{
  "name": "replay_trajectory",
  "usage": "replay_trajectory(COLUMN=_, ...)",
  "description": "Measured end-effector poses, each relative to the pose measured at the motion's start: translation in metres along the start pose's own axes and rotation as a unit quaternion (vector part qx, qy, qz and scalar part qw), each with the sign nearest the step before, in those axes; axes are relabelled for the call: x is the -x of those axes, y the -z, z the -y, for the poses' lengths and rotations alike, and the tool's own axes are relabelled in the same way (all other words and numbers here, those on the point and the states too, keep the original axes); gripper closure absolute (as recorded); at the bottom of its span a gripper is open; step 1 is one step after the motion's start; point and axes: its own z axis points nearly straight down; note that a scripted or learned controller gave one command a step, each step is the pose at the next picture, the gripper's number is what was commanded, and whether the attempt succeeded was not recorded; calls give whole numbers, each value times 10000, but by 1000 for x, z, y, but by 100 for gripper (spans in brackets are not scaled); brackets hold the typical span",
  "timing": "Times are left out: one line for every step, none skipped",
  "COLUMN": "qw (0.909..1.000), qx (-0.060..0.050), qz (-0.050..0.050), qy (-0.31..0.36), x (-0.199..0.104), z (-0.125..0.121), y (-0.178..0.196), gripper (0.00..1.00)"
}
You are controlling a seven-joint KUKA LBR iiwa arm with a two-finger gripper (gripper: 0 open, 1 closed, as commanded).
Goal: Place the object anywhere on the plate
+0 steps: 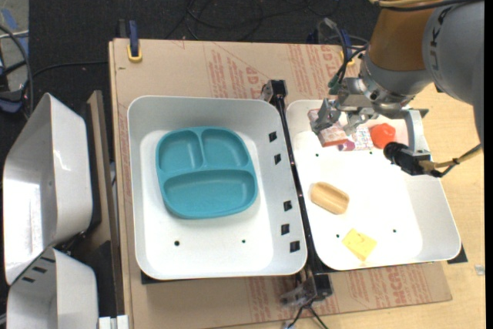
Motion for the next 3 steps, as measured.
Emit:
replay_trajectory(qw=10000, qx=-6, qz=-4, qy=8, x=-51, z=17, y=-10, gripper=100)
replay_trajectory(qw=10000, qx=6, qz=-3, qy=11, x=-95, z=40, y=-3, gripper=100)
replay_trajectory(qw=10000, qx=2, qz=-6, qy=18, x=-153, z=47, y=-6, gripper=100)
